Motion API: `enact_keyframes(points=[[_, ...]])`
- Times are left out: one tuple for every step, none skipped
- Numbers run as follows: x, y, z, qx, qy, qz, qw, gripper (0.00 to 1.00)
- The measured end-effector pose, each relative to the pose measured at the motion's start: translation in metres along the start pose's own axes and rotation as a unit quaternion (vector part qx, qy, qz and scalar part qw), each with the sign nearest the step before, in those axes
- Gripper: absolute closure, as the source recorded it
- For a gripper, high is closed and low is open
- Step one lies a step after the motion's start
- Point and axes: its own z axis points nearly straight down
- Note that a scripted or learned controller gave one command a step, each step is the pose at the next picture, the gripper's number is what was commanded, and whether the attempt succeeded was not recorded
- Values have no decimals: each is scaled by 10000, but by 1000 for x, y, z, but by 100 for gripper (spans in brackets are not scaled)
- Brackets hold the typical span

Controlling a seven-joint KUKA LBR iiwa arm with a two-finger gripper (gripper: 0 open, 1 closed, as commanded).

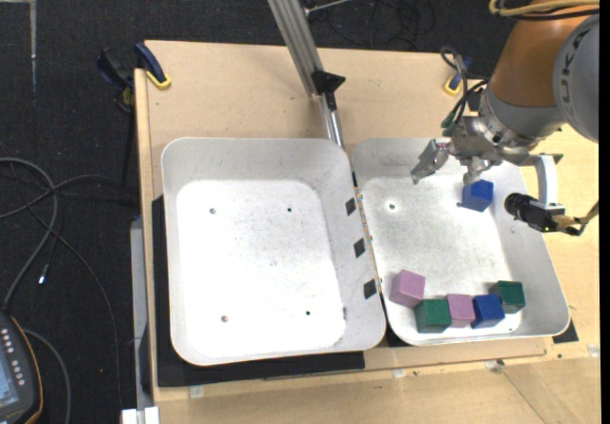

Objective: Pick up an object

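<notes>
Right bin (pixel 534 265): blue cube (pixel 477 194) part-hidden.

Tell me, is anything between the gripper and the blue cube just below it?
Nothing visible is. The blue cube lies alone in the right bin, directly under the gripper; the other cubes cluster at the bin's near edge.
</notes>
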Motion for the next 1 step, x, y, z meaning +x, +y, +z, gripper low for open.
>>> enact_keyframes(points=[[-10, 25, 17, -12, -7, -9, 10000, 0]])
